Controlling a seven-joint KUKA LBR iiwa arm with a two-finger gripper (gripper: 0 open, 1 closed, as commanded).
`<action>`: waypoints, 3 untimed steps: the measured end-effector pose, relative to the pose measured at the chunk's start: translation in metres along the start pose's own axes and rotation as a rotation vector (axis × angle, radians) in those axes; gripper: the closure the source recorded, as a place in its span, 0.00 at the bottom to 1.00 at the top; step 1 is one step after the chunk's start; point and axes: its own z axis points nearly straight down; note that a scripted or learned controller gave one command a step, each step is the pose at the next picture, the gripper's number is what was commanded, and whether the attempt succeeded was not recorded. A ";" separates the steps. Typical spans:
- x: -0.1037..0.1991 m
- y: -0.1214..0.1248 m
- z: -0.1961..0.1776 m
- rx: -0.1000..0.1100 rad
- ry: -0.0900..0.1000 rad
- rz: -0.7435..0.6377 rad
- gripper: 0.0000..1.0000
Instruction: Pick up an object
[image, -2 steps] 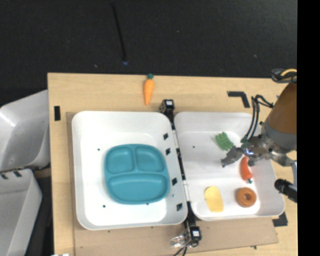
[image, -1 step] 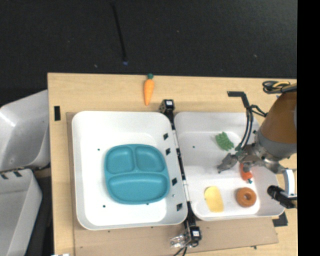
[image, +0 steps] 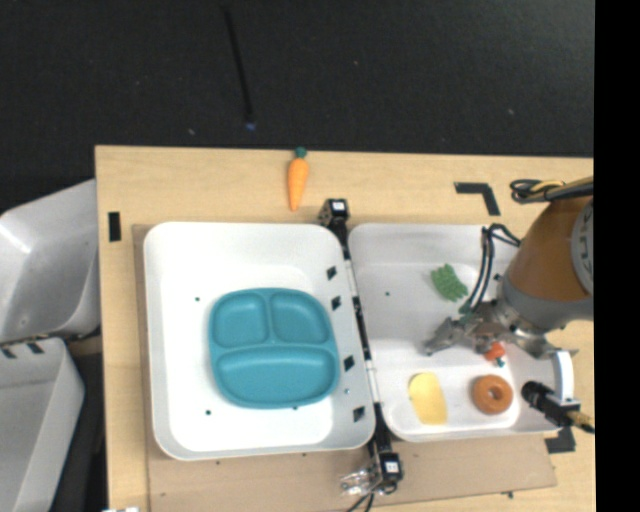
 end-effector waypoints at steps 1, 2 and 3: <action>-0.001 0.001 -0.013 -0.006 -0.002 0.005 1.00; 0.004 0.006 -0.060 -0.008 -0.001 -0.005 1.00; 0.001 0.006 -0.103 -0.008 -0.002 -0.005 1.00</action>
